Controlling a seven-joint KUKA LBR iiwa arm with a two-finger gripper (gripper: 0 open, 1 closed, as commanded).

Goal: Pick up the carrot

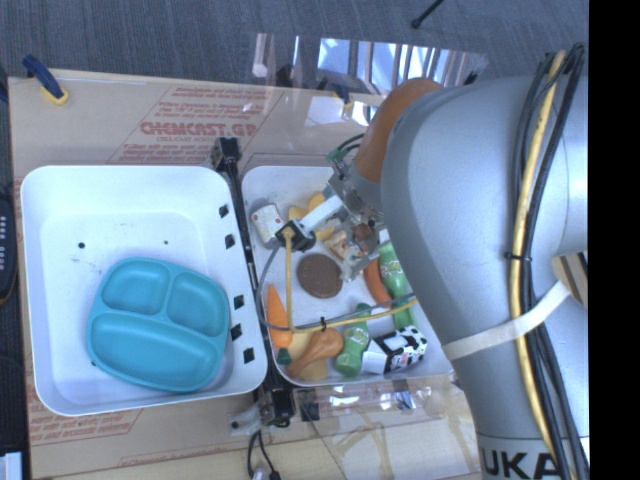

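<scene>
Two shallow white bins sit side by side on the worktop (130, 118). The left bin (60, 198) holds one turquoise divided plate (158, 323) with three compartments. The right bin (262, 183) is crowded with toy food: one carrot (277, 313) lying along the bin's left wall, toward the near end; one brown round disc (321, 276) near the middle; one tan pear-like piece (318, 348) at the near edge; one green piece (352, 352) just beside it; and one black-and-white carton (402, 346) next to that. A second orange piece (377, 284) lies by the arm. The grey arm (470, 248) covers the bin's right side, and the tool (345, 230) hangs over the bin's far half, well apart from the carrot. How wide the tool stands, I cannot tell.
</scene>
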